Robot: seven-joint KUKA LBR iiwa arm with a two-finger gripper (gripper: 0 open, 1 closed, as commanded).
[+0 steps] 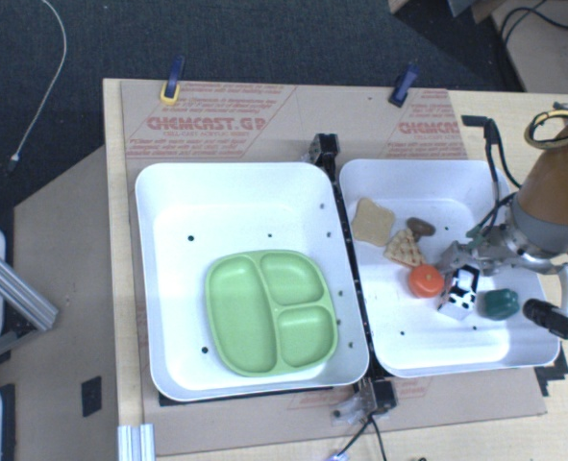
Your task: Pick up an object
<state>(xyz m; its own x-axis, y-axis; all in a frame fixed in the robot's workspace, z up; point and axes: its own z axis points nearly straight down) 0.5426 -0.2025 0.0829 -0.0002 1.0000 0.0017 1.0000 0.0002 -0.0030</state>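
The claw [461, 281], its grip impossible to judge, hung low over a black-and-white object [462, 296] beside an orange ball [425, 280] in the right bin [437, 349], seemingly positioned for a pick

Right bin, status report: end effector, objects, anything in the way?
End effector low in right bin, grip state unreadable. Orange ball beside it, black-and-white piece below it. Teal object, tan pieces close around.

Two bins sit side by side on the tabletop [120, 257]. The left bin [168, 219] holds a divided tray [269, 310]; the right bin [476, 349] holds perhaps six small items, clustered centrally.
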